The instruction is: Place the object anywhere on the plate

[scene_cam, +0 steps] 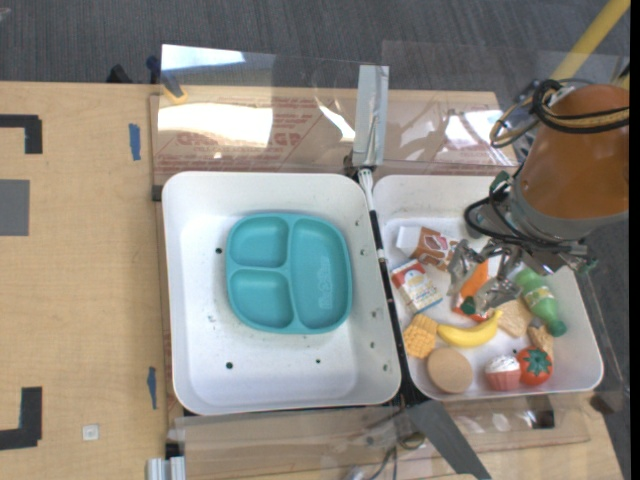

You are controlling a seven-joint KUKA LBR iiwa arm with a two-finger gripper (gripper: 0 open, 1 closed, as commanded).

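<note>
Left on the counter (80,268): a white bin (190,298) with a teal three-compartment plate (290,273) lying flat near its middle, nothing on it. Just right, touching edge to edge: a second bin (585,368) crowded with toy food. From its left: packets (418,286), waffle (421,337), banana (468,333), round bun (449,370), strawberry (502,373), tomato (535,366), green bottle (540,303). Above the middle of that pile: the end effector (482,271), lowered among the items, at a carrot (475,278), just above the banana. Open or clenched: cannot tell; grasp on the carrot unclear. Behind it, at far right: the orange-banded arm (580,158).
</note>
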